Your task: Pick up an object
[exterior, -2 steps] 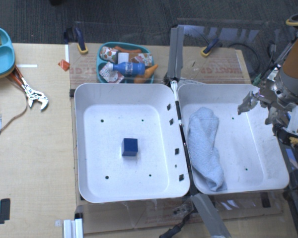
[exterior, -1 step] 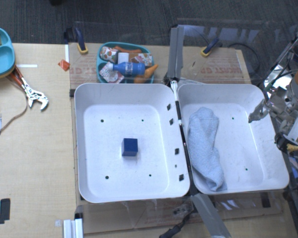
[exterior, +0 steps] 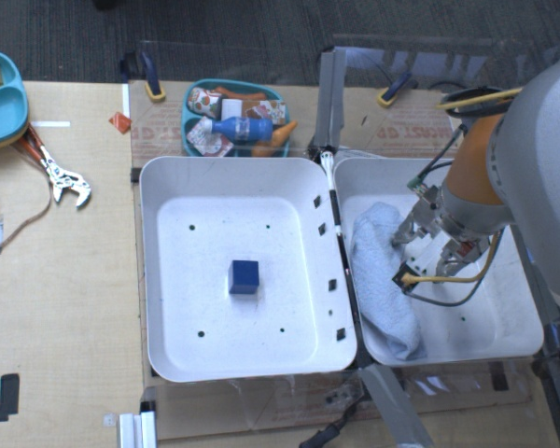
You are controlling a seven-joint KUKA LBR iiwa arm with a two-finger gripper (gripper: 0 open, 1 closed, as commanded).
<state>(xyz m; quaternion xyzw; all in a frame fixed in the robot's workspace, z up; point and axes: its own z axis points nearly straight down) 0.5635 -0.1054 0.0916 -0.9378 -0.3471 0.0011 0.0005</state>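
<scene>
Cloth (exterior: 383,278), pale blue, lies crumpled in the right bin (exterior: 490,343) on a wooden bench (exterior: 56,325), dark carpet (exterior: 261,7) beyond.
Gripper (exterior: 416,243) sits against its right edge; open or closed, I cannot tell.

The left bin (exterior: 149,250) and the right bin (exterior: 485,329) sit side by side on the counter (exterior: 56,297). A block (exterior: 245,276) lies near the left bin's middle. A cloth (exterior: 381,278) lies along the right bin's left wall. A tub (exterior: 235,119) stands behind the left bin's back edge, and a wrench (exterior: 61,177) lies toward the counter's left edge.
</scene>
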